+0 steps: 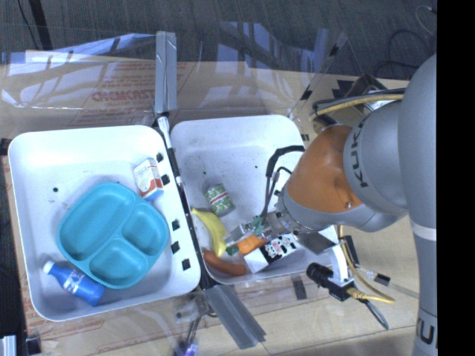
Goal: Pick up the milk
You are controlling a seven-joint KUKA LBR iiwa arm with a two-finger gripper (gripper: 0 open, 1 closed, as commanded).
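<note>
The milk (272,251) is a small white carton with black cow patches. It lies on its side at the front of the right bin (237,136), against the front wall. My gripper (263,227) reaches down under the orange wrist band, just above and behind the carton, close to its top edge. The wrist hides most of the gripper. An orange carrot (249,244) lies right beside the carton on its left, touching it.
A yellow banana (212,228), a brown sausage (225,265) and a green can (217,199) lie left of the milk. The left bin (44,147) holds a blue divided plate (113,233), a blue bottle (75,282) and a small white-and-orange carton (147,177).
</note>
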